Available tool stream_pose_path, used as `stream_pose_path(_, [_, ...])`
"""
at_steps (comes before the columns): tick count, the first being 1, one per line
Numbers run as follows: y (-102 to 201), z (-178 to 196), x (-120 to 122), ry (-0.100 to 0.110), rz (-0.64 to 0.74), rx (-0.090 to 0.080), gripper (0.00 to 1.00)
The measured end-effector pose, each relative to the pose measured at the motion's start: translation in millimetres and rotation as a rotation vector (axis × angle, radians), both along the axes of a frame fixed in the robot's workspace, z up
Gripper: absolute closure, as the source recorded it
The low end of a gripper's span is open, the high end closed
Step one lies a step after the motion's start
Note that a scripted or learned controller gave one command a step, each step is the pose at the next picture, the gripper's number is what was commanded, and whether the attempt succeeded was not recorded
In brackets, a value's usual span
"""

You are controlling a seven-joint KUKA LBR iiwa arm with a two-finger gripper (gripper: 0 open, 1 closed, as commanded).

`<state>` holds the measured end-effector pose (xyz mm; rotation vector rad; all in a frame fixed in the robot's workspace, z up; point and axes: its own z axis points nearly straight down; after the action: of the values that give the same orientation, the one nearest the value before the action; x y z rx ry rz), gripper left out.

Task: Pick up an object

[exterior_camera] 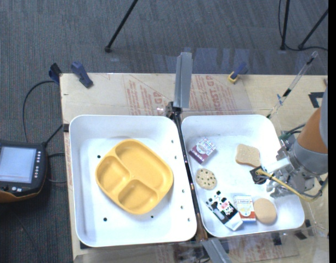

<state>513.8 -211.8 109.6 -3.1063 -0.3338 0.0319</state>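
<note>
- Gripper [278,187] sits low over the right bin [228,120], at its right edge, about halfway down that edge.
- Can't tell whether the gripper is spread or closed; nothing visibly pinched in it.
- Step: approach, pick not yet made. All objects lie on the bin floor.
- Nearest candidates: toast [248,155] just up-left of the gripper, near the right edge; bun [265,210] in the bin's near-right corner, just below the gripper.
- Box [244,207] touches the bun's left side; carton [223,208] is just beside the box, along the near edge.
- Cookie [206,178] and packet [203,149] are toward the bin's left edge, well apart from the gripper.
- Left bin [80,147] holds a yellow plate [134,176], not in play for now.
- Next move, my guess: settle on toast or bun, centre over it, come straight down and close on it.
- Bun and box touching, so a grab there could catch both; the toast stands clear but lies flat, so it needs a low reach.
</note>
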Motion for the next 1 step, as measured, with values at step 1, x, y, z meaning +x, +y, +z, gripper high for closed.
stream_pose_path(1, [-0.4,8.0,-1.1,0.004,0.005,0.003,1.0])
